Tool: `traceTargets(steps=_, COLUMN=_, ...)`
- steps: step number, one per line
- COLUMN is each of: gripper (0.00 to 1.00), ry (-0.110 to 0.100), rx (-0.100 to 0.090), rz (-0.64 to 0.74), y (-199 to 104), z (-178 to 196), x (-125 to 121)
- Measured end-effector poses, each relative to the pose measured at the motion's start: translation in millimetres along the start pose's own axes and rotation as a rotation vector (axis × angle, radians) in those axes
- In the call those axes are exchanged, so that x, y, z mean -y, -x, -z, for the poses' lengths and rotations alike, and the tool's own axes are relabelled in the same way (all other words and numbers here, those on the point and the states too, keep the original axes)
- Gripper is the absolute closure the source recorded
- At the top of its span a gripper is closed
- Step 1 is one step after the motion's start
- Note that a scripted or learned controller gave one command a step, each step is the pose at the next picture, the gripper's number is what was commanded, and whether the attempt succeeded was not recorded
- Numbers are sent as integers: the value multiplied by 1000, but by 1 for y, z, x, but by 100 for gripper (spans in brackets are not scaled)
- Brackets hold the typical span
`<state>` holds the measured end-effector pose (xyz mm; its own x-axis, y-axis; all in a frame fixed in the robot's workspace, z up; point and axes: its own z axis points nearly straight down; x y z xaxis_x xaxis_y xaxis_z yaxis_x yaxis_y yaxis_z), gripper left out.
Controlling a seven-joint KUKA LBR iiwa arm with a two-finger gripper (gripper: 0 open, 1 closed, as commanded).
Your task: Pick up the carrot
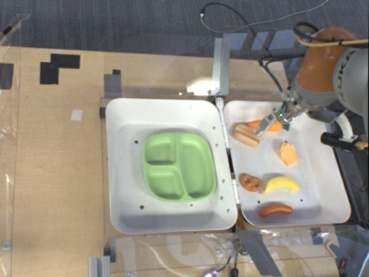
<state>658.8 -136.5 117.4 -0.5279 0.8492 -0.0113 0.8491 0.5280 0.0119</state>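
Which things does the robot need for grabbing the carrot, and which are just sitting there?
For the job:
carrot, in the right bin
gripper, down at the carrot

Just sitting there:
hot dog bun
cheese wedge
banana
pretzel
sausage
green plate, in the left bin

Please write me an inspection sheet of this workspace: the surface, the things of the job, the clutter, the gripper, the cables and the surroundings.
Surface: wooden bench bearing two white bins, left bin and right bin.
Job's things: carrot at the back of the right bin, partly covered by the gripper.
Clutter: green divided plate in the left bin; in the right bin a bread roll, a yellow-orange wedge, a pretzel, a banana, a sausage.
Grippers: gripper low over the carrot; grasp cannot be told.
Cables: black cable on the floor behind the bench.
Surroundings: grey carpet.
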Motion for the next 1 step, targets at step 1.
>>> traceTargets(steps=1, gripper=0, ry=-11, rx=-26, rz=-76, y=36, z=-23, x=7)
